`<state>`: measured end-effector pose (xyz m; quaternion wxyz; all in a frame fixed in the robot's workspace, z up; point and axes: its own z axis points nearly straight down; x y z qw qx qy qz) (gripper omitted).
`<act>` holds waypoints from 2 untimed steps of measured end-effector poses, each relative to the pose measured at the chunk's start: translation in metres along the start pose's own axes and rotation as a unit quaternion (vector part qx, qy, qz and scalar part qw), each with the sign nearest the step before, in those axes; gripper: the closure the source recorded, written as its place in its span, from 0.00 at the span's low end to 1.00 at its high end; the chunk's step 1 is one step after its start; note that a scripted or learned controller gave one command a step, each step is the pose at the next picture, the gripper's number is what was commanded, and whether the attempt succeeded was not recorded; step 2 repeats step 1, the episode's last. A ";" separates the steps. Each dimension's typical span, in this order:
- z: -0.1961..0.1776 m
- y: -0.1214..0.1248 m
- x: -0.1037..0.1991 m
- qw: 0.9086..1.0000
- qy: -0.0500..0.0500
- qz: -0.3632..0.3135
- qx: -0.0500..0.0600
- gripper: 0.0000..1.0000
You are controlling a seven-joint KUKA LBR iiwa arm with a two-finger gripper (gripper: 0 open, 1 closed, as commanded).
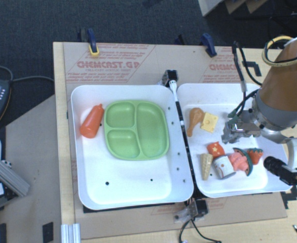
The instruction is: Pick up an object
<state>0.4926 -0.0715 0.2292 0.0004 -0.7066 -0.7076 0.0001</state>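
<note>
Listing what stands on the tabletop [62, 135], left to right:
Left bin [128, 186]: white and shallow; holds a green divided plate [137, 129] near its middle and an orange bottle-shaped toy [91, 121] lying just left of the plate.
Right bin [239, 184]: white and shallow, touching the left bin along a shared edge.
Far part of right bin: a brown drumstick toy [194, 120] with a yellow cheese wedge [209, 122] just beside it on the right.
Near part of right bin: a red-orange piece [215, 149], a tan cone [206, 165], a grey can [224, 167], a pink toy [238, 161] and a red-and-teal piece [255, 155], clustered closely.
Arm: grey with orange band, entering from the right above the right bin.
End effector [232, 130]: poised above the right bin, right of the cheese wedge and on the far side of the cluster; whether its fingers are apart or together I cannot tell.
</note>
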 end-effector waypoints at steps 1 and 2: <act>0.012 -0.012 -0.004 1.000 0.000 0.001 0.001 1.00; 0.012 -0.012 -0.004 1.000 0.000 0.001 0.001 1.00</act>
